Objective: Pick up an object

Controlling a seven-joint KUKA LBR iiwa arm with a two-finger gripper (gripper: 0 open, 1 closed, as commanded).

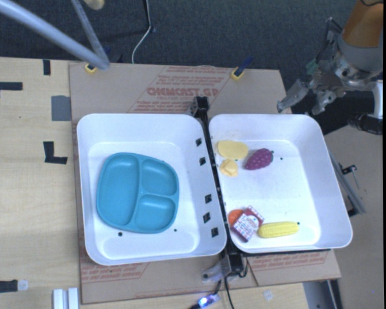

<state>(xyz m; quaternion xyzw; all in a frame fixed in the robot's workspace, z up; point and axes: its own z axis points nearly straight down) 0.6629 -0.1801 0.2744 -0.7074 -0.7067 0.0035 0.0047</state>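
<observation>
The right bin (312, 172) holds a purple grape bunch (259, 158), a yellow lemon-shaped piece (232, 149) with a small yellow chunk (229, 167) below it, a corn cob (278, 229), and a red-and-white packet (246, 225) lying over an orange piece (235, 215). My gripper (304, 100) hangs above the bin's far right corner, outside its rim, open with nothing between its fingers. It is well apart from all the objects.
The left bin (90, 134) holds a blue divided plate (138, 192). Black clips (200, 105) join the bins along the middle. A grey pole (45, 24) crosses the top left. Cardboard (180, 85) lies under the bins.
</observation>
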